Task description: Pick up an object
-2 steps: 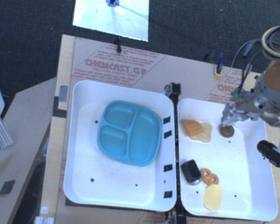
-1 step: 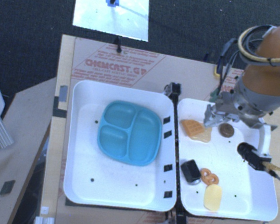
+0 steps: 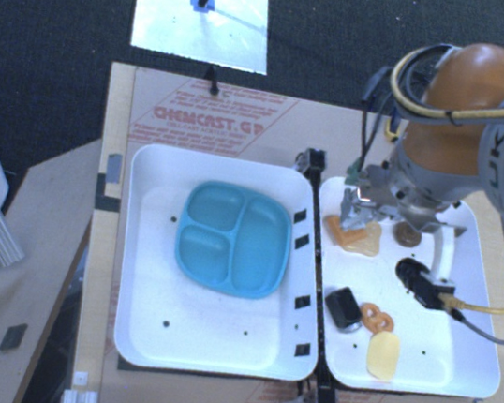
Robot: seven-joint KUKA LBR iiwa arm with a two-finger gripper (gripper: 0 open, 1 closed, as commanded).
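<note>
Claw [image 3: 356,214] down in the right bin [image 3: 463,367], tips at the near edge of the orange piece [image 3: 357,236] — directly over it. Opening of the claw: cannot tell, nor any grip. Piece lying flat, long axis left-right across the bin floor.

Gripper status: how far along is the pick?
Done: the gripper is down in the right bin, right over the orange flat piece. In hand: nothing visibly lifted; that piece lies on the bin floor. Left: secure and raise an object. The black block, pretzel and pale yellow piece lie untouched; the blue divided plate sits in the left bin.
</note>
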